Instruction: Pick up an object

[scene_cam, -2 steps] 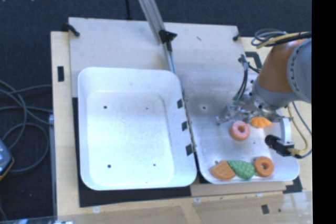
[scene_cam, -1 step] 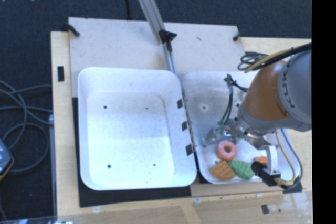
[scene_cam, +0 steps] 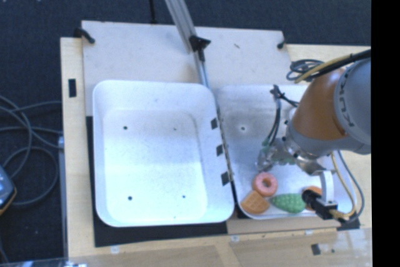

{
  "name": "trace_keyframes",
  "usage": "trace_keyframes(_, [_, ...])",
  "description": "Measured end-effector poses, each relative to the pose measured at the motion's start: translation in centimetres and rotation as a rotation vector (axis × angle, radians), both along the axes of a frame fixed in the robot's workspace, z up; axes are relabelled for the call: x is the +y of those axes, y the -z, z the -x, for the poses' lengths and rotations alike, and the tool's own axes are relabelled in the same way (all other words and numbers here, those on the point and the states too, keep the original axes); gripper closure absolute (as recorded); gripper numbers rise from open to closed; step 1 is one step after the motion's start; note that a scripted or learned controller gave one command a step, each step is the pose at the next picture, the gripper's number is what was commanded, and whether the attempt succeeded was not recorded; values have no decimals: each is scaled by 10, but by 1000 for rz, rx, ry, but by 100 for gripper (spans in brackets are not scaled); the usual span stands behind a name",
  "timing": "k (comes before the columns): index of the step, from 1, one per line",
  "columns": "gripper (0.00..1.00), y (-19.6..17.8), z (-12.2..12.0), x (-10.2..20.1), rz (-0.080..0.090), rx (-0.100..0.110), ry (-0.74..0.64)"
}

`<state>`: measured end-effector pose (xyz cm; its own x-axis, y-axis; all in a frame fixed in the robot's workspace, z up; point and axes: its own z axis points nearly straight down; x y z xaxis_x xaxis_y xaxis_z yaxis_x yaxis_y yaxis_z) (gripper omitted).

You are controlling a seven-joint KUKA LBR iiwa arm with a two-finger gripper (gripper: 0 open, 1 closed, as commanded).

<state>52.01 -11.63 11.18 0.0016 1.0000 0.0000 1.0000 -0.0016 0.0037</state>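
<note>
Jaws [scene_cam: 267,159] hang low inside the right bin [scene_cam: 240,109], near its front half, but their fingers are hidden under the wrist and I cannot tell how they stand. Just below them lies a pink ring-shaped toy [scene_cam: 265,184], like a small doughnut, close to the metal tip yet not visibly between anything. Touching the ring's lower left side is an orange waffle-patterned piece [scene_cam: 254,202], resting against the bin's front wall. To the right of that sits a green bumpy object [scene_cam: 288,202], also along the front edge, and beyond it a small orange thing [scene_cam: 314,191] partly covered by the black fitting on the arm. The arm [scene_cam: 325,112], with its orange band and grey upper link, comes in from the right and covers most of the bin's right side, cables looping around it. The left bin [scene_cam: 156,153] sits beside it, the two rims meeting along a line of dark clips. Both rest on a pale board on the wooden table [scene_cam: 72,134], with a slanted metal pole [scene_cam: 175,0] rising behind.
</note>
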Motion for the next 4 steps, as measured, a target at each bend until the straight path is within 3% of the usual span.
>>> trace_keyframes(1, [100,-93,-47,68,-1,-6,-8])
trace_keyframes(2, [100,-117,-51,125,-1,1,-6])
trace_keyframes(3, [100,-88,-26,151,0,6,-3])
trace_keyframes(4, [0,-89,-27,150,0,3,-1])
